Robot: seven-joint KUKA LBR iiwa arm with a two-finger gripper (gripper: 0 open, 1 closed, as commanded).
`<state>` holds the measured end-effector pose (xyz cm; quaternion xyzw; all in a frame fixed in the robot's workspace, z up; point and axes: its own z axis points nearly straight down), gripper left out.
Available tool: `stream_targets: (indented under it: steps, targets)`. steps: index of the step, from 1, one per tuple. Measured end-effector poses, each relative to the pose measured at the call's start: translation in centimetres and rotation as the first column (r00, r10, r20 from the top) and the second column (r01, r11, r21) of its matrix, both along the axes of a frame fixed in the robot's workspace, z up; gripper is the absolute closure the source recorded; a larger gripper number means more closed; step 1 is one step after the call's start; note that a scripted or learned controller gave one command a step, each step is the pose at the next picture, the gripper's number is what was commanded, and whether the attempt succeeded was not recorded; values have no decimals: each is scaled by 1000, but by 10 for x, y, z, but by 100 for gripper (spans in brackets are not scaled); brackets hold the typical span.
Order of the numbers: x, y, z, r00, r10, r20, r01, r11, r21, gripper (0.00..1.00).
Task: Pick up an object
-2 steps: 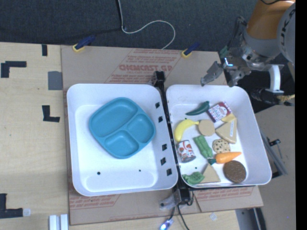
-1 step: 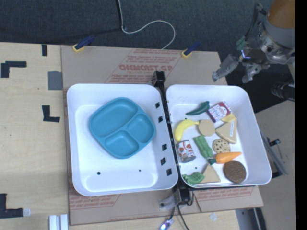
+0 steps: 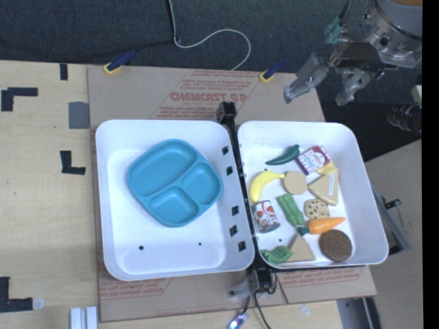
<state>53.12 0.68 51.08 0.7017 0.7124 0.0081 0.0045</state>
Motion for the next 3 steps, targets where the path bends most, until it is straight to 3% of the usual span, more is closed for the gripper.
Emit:
stream_targets:
  steps: [1,2,3]
  targets:
    - [2,-7,-1,1000,-13,-18,13,1000,-7,100]
    - [-51,56,-96,999,-8,-32,8,1000,-6,100]
    - [-48,66,-78,1000,-13,-18,13,1000,-5,100]
